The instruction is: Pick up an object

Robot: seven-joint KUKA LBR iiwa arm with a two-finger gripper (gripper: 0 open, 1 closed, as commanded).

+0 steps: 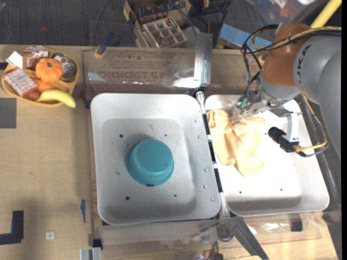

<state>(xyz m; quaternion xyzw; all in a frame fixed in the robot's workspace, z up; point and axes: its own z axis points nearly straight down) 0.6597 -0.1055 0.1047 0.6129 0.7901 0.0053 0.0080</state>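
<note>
A pale yellow crumpled cloth [241, 143] lies in the left half of the right bin [293, 191]. A teal bowl [150, 161] sits upside down in the middle of the left bin [108, 118]. The grey arm with its orange band [284, 58] reaches in from the upper right. My gripper [245, 106] is low over the back of the right bin, at the cloth's upper edge. I cannot tell whether it touches the cloth.
A small black part on a cable [279, 136] hangs just right of the cloth. A divider rim [209, 145] separates the bins. A basket of toy food [40, 77] stands far left on the bench. Boxes and clutter sit behind the bins.
</note>
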